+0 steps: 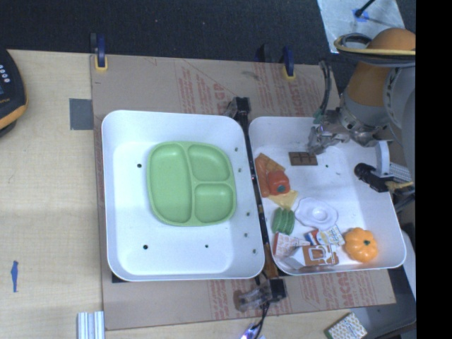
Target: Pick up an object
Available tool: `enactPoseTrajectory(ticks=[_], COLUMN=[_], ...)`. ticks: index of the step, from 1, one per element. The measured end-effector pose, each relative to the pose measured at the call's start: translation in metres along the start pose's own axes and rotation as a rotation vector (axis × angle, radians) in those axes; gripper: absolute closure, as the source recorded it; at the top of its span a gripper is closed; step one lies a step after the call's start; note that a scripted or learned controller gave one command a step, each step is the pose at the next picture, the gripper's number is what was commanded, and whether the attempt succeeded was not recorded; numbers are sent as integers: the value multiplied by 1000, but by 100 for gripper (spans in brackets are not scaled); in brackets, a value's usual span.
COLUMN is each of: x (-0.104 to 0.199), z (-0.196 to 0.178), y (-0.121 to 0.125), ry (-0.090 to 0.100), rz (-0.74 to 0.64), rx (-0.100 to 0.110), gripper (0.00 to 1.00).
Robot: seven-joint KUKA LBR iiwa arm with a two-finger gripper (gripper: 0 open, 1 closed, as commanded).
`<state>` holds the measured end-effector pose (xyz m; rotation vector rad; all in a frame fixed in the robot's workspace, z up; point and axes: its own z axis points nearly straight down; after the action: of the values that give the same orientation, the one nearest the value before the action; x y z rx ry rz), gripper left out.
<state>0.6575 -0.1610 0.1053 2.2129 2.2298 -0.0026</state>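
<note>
The right bin (367, 203) holds several objects: a brown chocolate-like square (303, 159), a pizza slice with a red topping (272, 175), a yellow wedge (285, 198), a green pepper-like piece (283, 222), a clear round lid (316, 212), a printed packet (304, 249) and an orange pumpkin (360, 245). My gripper (321, 138) hangs over the bin's far edge, just up and right of the brown square. Nothing shows between its tips.
The left bin (127, 189) carries a green divided plate (191, 183). A black part (373, 176) of the arm juts over the right bin's right side. Clamps sit on the board's far edge, and a black-and-yellow device (8, 90) lies at far left.
</note>
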Motion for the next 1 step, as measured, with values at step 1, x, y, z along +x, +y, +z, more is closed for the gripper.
enactPoseTrajectory(ticks=[1], x=[32], z=[-45], y=[-77], ry=[3], rz=[5], rx=[7], gripper=[100])
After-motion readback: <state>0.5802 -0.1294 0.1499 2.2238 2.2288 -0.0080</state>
